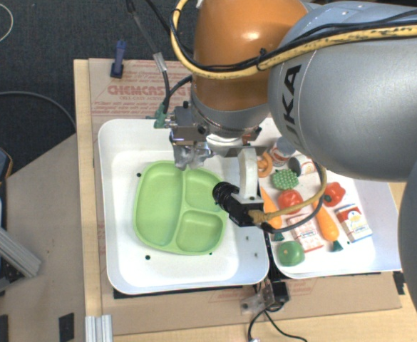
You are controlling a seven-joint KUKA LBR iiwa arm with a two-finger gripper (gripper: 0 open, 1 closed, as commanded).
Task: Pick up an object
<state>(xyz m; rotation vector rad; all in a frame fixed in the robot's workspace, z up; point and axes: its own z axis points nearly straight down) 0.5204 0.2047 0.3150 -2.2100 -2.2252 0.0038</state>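
Observation:
A light green divided plate [174, 209] lies flat in the left white bin [115, 191]. My gripper [187, 155] hangs under the orange wrist, just over the plate's far rim. Nothing shows held in it. The right bin [379, 258] holds toy food: a green bumpy ball [286, 179], a red tomato [291, 198], an orange carrot [327, 224], a green apple [291, 252] and two small cartons [355, 224] [309, 241]. The arm hides the far part of the right bin.
The big grey arm crosses the upper right and covers much of the right bin. Both bins stand on a brown board [94, 105]. A blue clip [117, 59] sits at the board's far left corner. Dark floor with cables lies to the left.

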